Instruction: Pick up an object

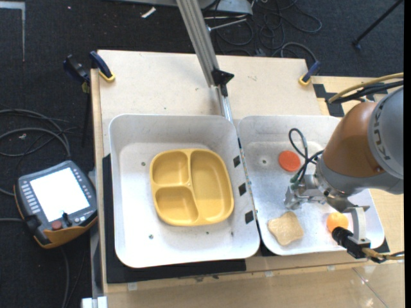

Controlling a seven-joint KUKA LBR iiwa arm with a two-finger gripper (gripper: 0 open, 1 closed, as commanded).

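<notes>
Camera view: tool (297,196) low in right bin (257,147), just above bread (286,228), placed for a grab; nothing gripped, open or shut impossible to tell. Orange disc (289,161) farther back.

left bin (128,172) white, right bin (257,140) white; divided plate (191,187) yellow; disc (289,161) orange-red; bread slice (286,228) tan; small piece (336,221) orange; arm (359,153) grey, orange band
</notes>
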